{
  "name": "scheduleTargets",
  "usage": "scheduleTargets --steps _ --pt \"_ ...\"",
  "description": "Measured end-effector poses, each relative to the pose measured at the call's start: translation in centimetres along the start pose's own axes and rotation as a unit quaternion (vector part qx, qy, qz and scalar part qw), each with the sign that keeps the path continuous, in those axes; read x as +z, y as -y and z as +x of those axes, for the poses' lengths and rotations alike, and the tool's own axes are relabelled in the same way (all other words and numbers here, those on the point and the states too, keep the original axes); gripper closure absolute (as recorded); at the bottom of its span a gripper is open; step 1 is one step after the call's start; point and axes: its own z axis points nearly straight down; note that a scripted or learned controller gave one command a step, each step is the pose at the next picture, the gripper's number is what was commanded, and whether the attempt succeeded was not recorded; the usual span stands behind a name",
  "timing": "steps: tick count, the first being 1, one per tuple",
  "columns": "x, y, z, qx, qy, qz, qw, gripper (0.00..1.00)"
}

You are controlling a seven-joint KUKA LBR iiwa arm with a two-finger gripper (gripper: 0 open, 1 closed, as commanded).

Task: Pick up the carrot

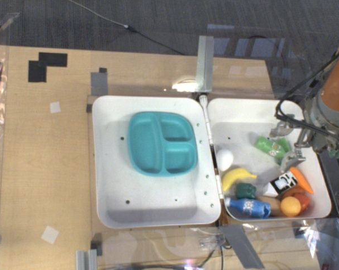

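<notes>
Camera view: gripper (287, 153) hangs just above tapered orange carrot (302, 180); jaw state unclear, can't tell. Risk: snagging crowded black-white tagged block (284, 182) or green crinkled packet (273, 146) instead.

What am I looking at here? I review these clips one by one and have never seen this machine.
This is one camera fixed above a wooden bench, looking down at a slant. The grey robot arm with an orange band reaches in from the picture's right; its claw hangs over the right white bin. That bin holds toy food: an orange carrot close by the claw, a green leafy piece, a yellow banana, a white egg, a blue bottle and an orange ball. The left white bin holds a teal divided plate. Whether the claw grips anything is unclear.
</notes>
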Motion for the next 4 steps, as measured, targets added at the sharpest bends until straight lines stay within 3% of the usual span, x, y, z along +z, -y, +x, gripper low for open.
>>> scheduleTargets --steps 1,2,3,4 --pt "9.6 6.1 2.6 0.084 -0.004 0.0 0.9964 0.0" --pt "11.6 6.0 2.5 0.027 0.015 0.004 0.9995 0.0" --pt "12.0 6.4 -0.6 0.056 0.013 0.005 0.9983 0.0" --pt "11.9 6.7 0.9 0.145 0.027 0.007 0.9891 0.0"
